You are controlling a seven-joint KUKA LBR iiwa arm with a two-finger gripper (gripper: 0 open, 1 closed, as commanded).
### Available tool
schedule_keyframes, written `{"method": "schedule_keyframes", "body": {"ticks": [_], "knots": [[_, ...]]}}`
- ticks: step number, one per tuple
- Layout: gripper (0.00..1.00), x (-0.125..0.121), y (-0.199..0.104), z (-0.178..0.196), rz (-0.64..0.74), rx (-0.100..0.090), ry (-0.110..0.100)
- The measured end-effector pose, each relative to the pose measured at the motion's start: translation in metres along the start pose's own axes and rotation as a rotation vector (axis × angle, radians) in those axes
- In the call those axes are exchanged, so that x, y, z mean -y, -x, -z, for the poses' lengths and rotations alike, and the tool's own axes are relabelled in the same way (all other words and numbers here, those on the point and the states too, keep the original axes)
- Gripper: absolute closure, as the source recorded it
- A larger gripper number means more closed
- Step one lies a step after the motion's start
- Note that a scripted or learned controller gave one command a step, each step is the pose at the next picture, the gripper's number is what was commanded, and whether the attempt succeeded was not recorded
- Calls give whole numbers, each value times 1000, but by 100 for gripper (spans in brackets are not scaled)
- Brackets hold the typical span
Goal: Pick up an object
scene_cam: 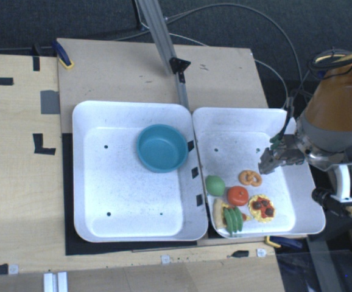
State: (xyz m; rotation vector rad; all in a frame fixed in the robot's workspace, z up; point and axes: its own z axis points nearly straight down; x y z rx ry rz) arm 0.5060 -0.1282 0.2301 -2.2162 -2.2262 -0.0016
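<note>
In the right bin [225, 132] lie several small toy foods: a pretzel [249, 177], a red tomato [237, 194], a green round fruit [215, 185], a green pepper-like piece [232, 218] over a yellow piece [218, 210], and a small pizza-like piece [262, 206]. My gripper [268, 162] hangs over the right bin, just up and right of the pretzel, with nothing seen between its fingers. The arm's grey and orange wrist [331, 108] comes in from the right.
A blue bowl [162, 148] sits in the left bin [103, 181] near its upper right. A slanted metal pole [161, 32] crosses the bench behind the bins, and cables run at the back right.
</note>
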Motion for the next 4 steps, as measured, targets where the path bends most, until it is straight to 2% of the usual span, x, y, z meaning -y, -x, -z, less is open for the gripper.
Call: {"method": "schedule_keyframes", "body": {"ticks": [1,3,4], "knots": [[100,-2,-53,-11,0,0,-2],[100,9,-167,-4,1,0,-2],[100,-3,-227,0,2,0,-1]]}}
